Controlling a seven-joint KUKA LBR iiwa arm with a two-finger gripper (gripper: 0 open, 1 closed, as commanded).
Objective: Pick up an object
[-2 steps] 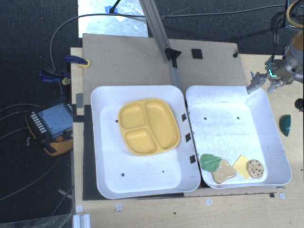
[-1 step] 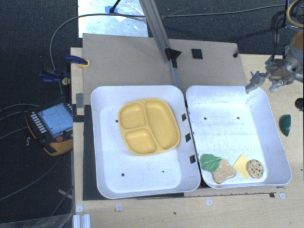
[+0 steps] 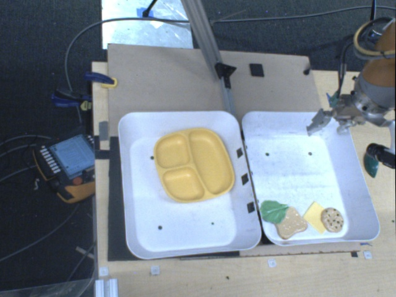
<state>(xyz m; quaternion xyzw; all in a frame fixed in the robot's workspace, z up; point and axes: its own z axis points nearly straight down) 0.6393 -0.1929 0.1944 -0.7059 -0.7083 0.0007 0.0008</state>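
over the right bin (image 3: 291,159), near its rim at about one o'clock, the gripper (image 3: 323,121) hovers with nothing between its fingers; how far apart they stand i cannot tell. this reads as the approach step, no grasp yet. the candidates cluster at the bin's five o'clock corner: a green leaf piece (image 3: 273,211), a toast-shaped piece (image 3: 291,224), a yellow cheese slice (image 3: 314,216) and a cookie (image 3: 333,219) (touching or overlapping). next, the arm should travel toward six o'clock and descend on one. the left bin (image 3: 139,221) holds a yellow divided plate (image 3: 192,164).

Robotics lab: bench (image 3: 204,85) with white bins (image 3: 139,228), loose cables (image 3: 80,36), clamps (image 3: 99,79).
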